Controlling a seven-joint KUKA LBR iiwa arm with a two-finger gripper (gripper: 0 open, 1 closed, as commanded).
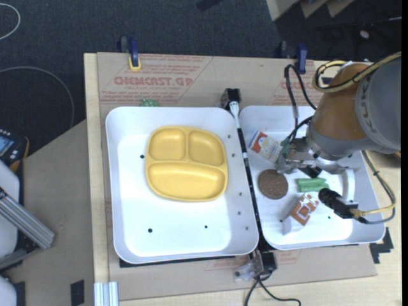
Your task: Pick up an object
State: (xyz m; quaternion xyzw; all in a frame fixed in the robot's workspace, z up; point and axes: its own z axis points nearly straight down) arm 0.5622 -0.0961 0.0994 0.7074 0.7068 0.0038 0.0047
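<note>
Yellow tray (187, 163) sits mid-bin, white floor (178, 231) open around it.

The arm (357, 110) is cut off at the right edge and hides much of the right bin (331, 233) rear. Gripper (305, 164) fingertips indistinct beneath the wrist. Print on the small carton (264, 145) too small to read.

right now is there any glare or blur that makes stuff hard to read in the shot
Camera view: even overhead light, no strong blur; the left bin is bright white with soft sheen, yet the yellow divided plate reads clearly. In the right bin, the arm shades the gripper, so the brown disc and green item show but fine detail is lost.
</note>
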